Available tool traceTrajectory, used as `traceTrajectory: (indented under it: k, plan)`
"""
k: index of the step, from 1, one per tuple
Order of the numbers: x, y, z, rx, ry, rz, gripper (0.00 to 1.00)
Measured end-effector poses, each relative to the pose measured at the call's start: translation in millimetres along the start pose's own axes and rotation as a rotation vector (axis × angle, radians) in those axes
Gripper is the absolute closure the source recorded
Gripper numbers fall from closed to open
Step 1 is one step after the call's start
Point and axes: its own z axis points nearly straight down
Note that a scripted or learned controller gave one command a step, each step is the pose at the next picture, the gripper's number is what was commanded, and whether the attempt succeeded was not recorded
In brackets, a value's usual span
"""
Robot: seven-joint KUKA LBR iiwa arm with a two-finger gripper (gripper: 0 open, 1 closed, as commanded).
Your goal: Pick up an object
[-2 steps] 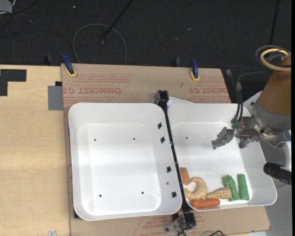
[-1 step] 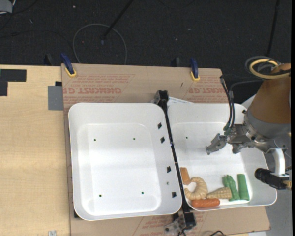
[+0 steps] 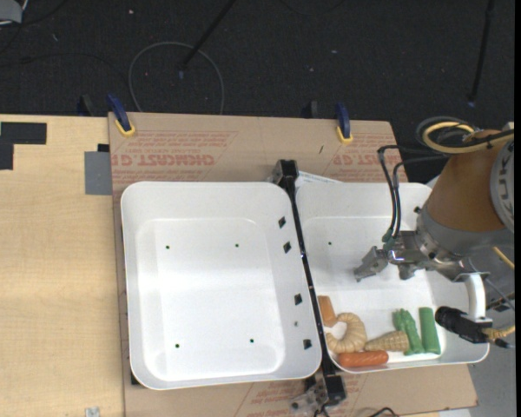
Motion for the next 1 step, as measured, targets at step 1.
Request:
traceTrajectory:
  k: [1]
  plan:
    - [0.6,-1.1,52.9,0.001,0.000,0.000,0.00]
